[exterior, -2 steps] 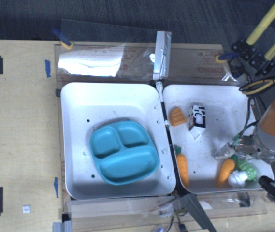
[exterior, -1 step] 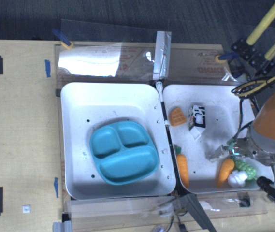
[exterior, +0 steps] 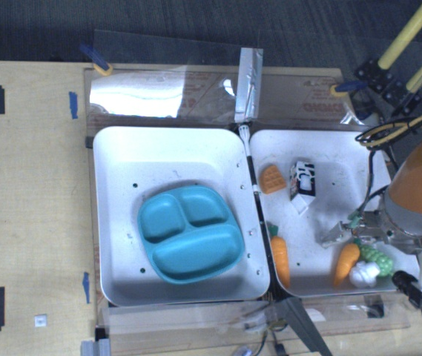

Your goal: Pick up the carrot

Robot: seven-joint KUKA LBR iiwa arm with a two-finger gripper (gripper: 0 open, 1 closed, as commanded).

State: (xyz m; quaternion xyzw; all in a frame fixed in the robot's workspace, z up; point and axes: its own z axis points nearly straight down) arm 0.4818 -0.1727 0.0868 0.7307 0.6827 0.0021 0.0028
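Note:
An orange carrot (exterior: 279,259) with a small green top lies along the left wall of the right bin (exterior: 322,150), near its front corner. A second orange, carrot-shaped piece (exterior: 345,262) lies tilted at the front right of the same bin. My gripper (exterior: 343,233) hangs just above and behind that second piece, reaching in from the right under the orange wrist band (exterior: 418,188). Nothing shows between its grey fingers. The first carrot lies well to the gripper's left.
A green and white toy vegetable (exterior: 372,267) touches the second orange piece. A tan bread-like toy (exterior: 272,178) and a black and white carton (exterior: 302,179) sit in the right bin's back half. The left bin (exterior: 122,162) holds a blue divided plate (exterior: 190,232).

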